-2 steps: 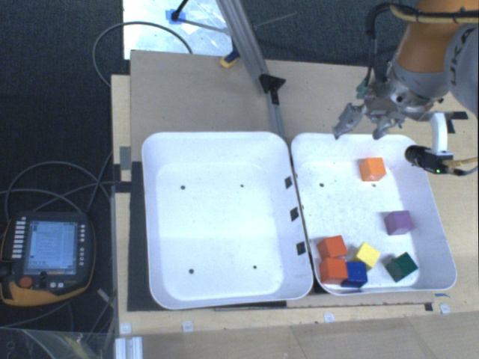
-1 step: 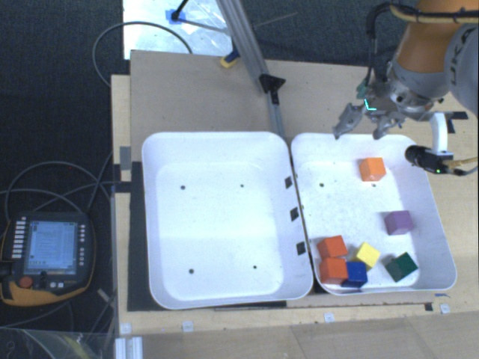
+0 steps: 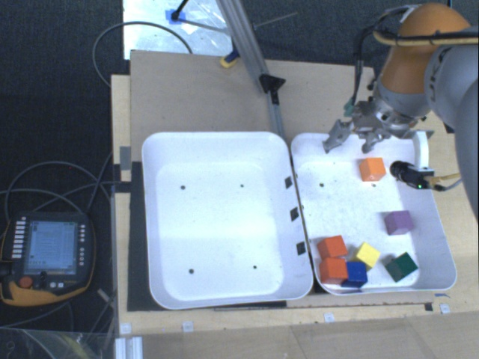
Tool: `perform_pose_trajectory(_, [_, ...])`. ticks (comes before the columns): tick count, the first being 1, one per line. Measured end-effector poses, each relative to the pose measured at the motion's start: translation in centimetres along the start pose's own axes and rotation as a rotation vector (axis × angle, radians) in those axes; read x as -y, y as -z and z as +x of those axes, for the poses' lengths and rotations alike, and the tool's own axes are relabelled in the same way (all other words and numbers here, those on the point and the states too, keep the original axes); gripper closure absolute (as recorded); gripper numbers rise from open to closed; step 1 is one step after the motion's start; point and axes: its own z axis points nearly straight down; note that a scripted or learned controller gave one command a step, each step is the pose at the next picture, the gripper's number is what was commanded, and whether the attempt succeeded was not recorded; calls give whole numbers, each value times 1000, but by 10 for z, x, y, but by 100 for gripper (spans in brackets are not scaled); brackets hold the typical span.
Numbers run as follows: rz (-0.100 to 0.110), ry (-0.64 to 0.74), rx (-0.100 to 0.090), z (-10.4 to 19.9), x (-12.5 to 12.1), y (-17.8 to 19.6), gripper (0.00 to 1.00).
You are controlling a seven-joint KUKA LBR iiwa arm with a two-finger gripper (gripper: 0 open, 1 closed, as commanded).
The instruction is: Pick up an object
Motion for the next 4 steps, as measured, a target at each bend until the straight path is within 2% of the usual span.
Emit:
perform_pose_trajectory(1, [1, -1, -1, -1, 8, -59, 0])
perform_pose_trajectory(2, [0, 0, -1, -1, 8, -98, 0])
perform_pose_trajectory(3, [-7, 2, 0, -1, 6, -84, 100])
perform_pose_trajectory(4, [-9, -1, 0, -6, 12, -25, 100])
